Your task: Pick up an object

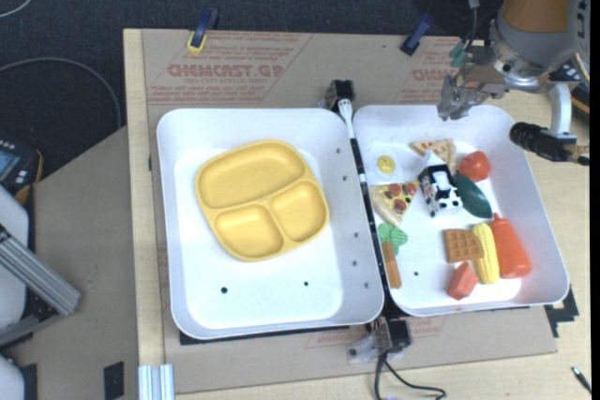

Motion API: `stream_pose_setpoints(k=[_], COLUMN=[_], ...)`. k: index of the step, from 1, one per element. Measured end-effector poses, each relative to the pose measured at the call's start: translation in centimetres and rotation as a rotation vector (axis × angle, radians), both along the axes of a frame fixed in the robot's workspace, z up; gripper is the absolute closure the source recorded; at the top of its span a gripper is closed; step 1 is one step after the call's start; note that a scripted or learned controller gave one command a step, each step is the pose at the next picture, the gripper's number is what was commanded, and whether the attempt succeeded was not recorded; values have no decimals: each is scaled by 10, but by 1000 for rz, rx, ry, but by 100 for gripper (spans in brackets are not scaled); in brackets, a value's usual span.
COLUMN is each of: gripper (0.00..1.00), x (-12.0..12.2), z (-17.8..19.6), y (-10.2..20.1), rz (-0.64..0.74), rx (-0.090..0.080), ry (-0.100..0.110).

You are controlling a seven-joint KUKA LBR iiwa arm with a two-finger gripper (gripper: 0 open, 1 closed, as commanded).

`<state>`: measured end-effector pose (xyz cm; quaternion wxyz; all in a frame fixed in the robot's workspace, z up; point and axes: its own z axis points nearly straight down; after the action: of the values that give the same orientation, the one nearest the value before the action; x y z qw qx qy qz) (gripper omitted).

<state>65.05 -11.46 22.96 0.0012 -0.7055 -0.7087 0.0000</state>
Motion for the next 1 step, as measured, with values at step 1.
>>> stream_pose_setpoints(k=[1], gripper=[100], x=[-30], z=[-6], y=[44], rz=[-1], rx=[0], ry=[2])
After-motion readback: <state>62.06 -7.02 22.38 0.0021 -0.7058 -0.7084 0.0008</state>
